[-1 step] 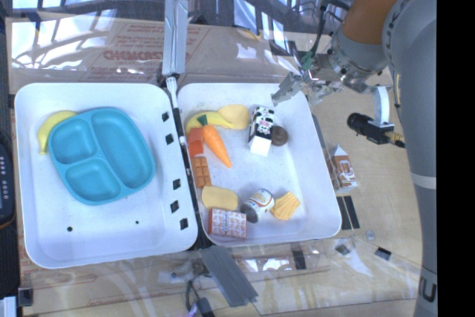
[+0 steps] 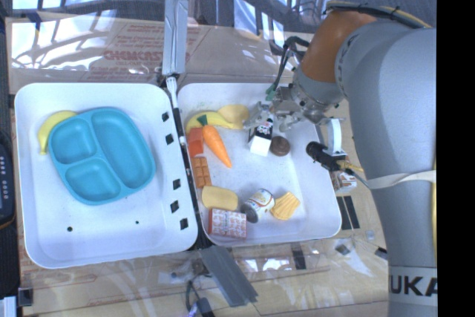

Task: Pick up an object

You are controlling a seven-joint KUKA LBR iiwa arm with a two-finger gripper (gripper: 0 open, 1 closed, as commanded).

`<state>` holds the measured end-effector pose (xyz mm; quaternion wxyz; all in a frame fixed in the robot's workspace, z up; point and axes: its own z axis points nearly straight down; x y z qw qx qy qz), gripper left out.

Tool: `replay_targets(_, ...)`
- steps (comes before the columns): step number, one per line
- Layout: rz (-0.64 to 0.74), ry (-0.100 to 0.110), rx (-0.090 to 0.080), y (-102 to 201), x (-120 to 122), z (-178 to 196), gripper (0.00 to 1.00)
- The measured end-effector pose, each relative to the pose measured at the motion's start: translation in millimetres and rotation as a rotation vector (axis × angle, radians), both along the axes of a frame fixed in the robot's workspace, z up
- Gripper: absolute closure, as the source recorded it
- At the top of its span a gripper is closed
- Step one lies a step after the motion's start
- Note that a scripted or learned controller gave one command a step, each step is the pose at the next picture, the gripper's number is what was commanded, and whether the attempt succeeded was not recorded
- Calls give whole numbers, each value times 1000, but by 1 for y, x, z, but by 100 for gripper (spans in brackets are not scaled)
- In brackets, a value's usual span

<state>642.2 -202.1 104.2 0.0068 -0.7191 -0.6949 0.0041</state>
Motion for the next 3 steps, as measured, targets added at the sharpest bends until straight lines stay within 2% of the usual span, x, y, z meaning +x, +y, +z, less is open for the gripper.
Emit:
replay_targets(1,6,-10,-3,0,4,17,100)
replay_targets(2,55,-14,-4,3,14,25,100)
replay_targets(3,59,-23,-2,83,17,120,100)
